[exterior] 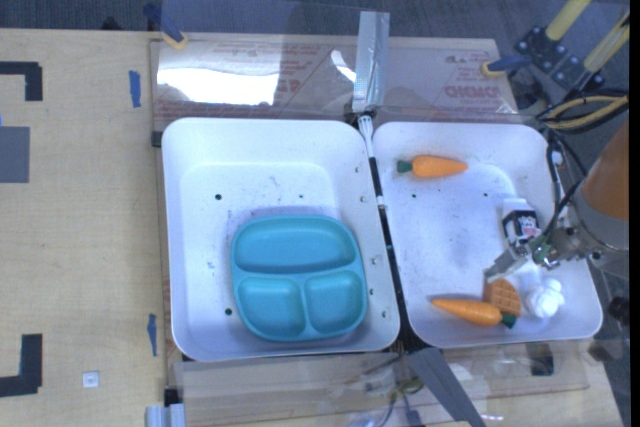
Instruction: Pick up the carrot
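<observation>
2 carrots lie in the right bin (470, 140): one carrot (433, 167) near the far wall, leafy end toward the divider, and a second carrot (467, 311) near the front wall, touching a small waffle-like piece (503, 296). The gripper (520, 257) hovers just above that piece; whether its fingers are parted I cannot tell. The left bin (190, 215) holds a teal divided plate (297, 277).
</observation>
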Motion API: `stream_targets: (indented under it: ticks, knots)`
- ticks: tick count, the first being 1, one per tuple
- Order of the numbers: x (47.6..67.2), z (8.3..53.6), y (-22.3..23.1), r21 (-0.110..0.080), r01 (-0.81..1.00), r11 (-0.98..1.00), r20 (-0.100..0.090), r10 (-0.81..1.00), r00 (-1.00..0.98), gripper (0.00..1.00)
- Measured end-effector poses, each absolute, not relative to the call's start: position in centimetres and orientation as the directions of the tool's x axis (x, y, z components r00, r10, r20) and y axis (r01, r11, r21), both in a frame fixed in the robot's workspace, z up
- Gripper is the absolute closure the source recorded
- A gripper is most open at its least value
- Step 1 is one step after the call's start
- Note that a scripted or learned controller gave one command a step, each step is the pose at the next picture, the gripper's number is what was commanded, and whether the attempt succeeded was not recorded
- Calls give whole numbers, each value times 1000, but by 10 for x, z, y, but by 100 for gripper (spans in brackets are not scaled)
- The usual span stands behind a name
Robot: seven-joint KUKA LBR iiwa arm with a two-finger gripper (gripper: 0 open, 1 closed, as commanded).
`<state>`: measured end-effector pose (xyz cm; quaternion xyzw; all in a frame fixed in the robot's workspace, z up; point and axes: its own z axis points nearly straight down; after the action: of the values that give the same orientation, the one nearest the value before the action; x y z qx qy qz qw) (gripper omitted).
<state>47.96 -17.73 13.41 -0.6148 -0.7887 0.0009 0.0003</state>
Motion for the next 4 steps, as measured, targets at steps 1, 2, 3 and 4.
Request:
stream_targets:
  ticks: [1,2,3,4]
  knots:
    - [481,86,-117,1,923,385,-2,923,-385,0]
    - [513,188,-200,-1,994,107,-1,994,-107,0]
    - [609,175,-135,-3,973,233,3,973,-233,0]
    - [667,159,-98,-4,970,242,2,970,-242,0]
